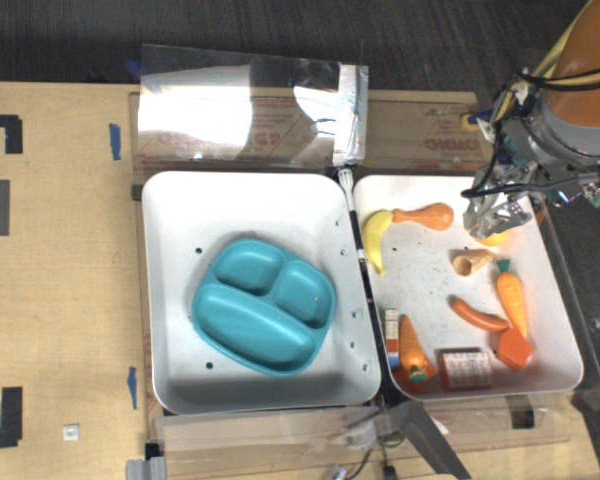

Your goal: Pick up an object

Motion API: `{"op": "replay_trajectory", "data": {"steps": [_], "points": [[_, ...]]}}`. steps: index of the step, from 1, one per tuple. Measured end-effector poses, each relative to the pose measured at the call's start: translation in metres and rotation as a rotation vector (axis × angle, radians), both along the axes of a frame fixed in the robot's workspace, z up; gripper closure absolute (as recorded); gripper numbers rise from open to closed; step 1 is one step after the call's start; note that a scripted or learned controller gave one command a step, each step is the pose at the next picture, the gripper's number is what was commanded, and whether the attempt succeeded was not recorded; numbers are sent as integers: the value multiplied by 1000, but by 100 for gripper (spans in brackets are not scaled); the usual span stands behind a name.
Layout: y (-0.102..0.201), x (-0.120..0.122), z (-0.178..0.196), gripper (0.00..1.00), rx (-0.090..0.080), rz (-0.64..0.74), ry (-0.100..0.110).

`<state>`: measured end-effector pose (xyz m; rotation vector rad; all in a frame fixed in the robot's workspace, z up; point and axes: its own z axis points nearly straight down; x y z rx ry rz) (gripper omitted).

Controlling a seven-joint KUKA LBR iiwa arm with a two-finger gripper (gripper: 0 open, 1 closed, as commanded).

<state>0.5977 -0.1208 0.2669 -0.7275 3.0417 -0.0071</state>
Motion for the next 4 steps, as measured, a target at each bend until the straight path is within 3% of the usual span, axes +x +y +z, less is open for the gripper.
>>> {"op": "replay_trajectory", "data": {"steps": [1, 2, 3, 4], "points": [[-76, 32, 39, 100, -3, 99, 3], [-102, 70, 141, 100, -6, 404, -1], [-87, 69, 3, 100, 4, 512, 15], [-88, 71, 10, 0, -3, 511, 6]]}}
